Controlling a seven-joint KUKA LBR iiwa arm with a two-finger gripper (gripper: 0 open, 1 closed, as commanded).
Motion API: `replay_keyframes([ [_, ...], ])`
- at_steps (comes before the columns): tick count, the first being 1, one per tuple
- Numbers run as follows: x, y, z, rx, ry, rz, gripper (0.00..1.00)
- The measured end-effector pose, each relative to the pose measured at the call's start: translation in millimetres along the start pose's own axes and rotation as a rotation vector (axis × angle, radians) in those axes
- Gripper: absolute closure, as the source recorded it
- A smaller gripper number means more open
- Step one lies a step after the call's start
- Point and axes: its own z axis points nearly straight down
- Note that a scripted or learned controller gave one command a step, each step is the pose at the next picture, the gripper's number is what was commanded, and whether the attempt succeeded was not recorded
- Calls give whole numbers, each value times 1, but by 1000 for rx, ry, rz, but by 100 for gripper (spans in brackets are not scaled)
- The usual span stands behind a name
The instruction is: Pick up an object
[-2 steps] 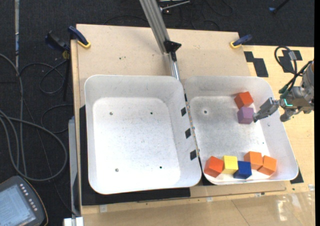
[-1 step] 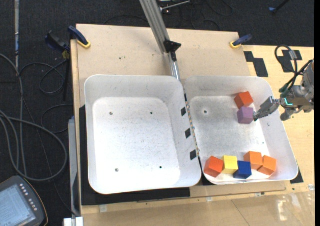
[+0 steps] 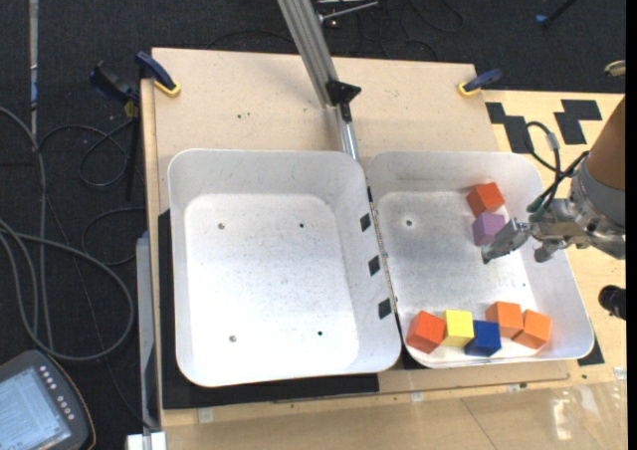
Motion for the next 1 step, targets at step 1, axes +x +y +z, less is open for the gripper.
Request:
replay_keyframes([
  [1,-7,2,47,-1,-1,0,0],
])
